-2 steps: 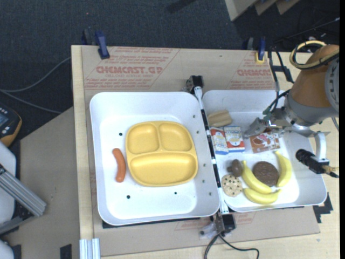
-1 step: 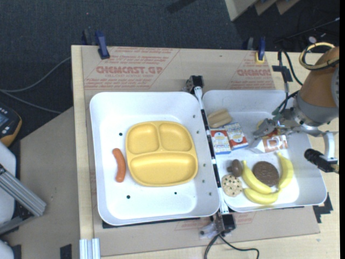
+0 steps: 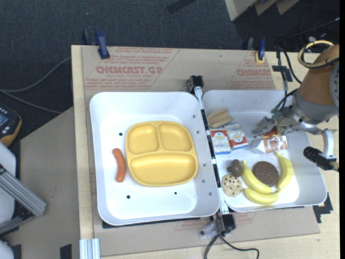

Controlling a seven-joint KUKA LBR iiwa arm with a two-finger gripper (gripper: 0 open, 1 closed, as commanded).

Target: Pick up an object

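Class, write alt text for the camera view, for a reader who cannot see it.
A grey arm's gripper reaches from the right into the right bin, low among small cartons, bananas and cookies. The left bin holds a yellow divided plate with a sausage beside it.

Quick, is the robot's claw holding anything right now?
Gripper: low over the right bin, above the small cartons; whether it grips anything cannot be told.
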